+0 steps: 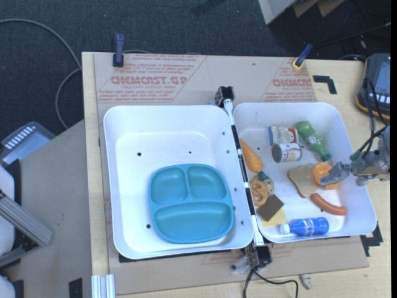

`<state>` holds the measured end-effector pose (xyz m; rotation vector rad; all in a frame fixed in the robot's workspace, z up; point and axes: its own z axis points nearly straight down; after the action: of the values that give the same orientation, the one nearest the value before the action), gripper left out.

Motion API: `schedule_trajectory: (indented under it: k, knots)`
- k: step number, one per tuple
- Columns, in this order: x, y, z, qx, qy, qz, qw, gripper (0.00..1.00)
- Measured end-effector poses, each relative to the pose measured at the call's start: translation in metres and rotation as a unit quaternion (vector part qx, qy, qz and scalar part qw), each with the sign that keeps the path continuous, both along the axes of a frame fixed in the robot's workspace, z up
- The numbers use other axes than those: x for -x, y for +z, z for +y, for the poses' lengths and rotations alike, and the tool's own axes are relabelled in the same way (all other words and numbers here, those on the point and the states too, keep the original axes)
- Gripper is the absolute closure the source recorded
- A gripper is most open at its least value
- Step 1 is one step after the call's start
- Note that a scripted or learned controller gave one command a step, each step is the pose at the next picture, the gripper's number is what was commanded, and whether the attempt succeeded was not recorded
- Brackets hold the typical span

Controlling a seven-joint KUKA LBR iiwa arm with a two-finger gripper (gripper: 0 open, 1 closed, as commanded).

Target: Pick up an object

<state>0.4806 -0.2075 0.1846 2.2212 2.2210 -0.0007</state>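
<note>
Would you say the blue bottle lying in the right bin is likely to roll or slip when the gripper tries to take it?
Probably. The blue bottle lies on its side, so a nudge may roll it. Its smooth round body looks slippery. It rests near the right bin's front wall, which might stop it.

Red "CHEMCAST GP" lettering is printed on the bench board [149,79].

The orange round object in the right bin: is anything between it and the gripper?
Nothing visible. The gripper is right beside the orange round object, which lies on the bread slice. The sausage lies just below, apart.
</note>
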Motion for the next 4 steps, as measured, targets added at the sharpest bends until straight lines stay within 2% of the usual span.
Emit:
schedule_trajectory:
  k: [1,2,3,4]
  knots:
    - [-0.032,-0.100,0.035,-0.0005,0.001,0.000,1.0000,0.00]
    - [-0.111,-0.060,0.017,0.0004,0.001,-0.001,1.0000,0.00]
    - [-0.090,-0.098,0.036,-0.0001,0.000,-0.002,1.0000,0.00]
    - [-0.090,-0.088,0.037,0.0003,0.000,-0.003,1.0000,1.00]
